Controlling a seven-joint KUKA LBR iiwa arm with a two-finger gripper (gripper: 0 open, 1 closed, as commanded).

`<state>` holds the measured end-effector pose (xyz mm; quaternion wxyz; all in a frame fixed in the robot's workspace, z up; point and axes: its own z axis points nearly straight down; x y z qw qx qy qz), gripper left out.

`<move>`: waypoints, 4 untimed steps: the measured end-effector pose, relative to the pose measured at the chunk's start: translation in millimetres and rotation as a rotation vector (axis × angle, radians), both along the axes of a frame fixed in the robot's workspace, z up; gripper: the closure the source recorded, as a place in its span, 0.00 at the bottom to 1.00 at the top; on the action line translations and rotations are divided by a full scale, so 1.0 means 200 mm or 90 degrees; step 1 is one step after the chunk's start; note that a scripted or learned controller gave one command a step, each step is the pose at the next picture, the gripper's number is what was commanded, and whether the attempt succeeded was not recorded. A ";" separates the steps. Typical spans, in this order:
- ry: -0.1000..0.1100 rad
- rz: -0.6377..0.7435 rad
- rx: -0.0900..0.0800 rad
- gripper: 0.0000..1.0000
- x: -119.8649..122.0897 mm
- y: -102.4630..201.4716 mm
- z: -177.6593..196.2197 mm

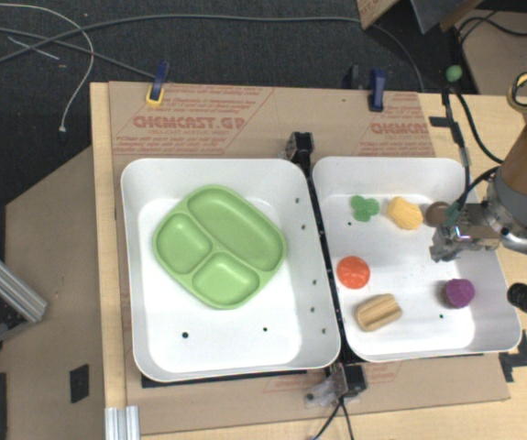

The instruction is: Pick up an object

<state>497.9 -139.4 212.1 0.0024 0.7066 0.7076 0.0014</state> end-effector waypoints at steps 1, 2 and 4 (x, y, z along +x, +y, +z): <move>0.002 0.003 0.002 1.00 0.12 0.29 -0.01; 0.002 0.003 0.002 1.00 0.23 0.50 0.04; 0.002 0.003 0.002 1.00 0.40 0.98 0.03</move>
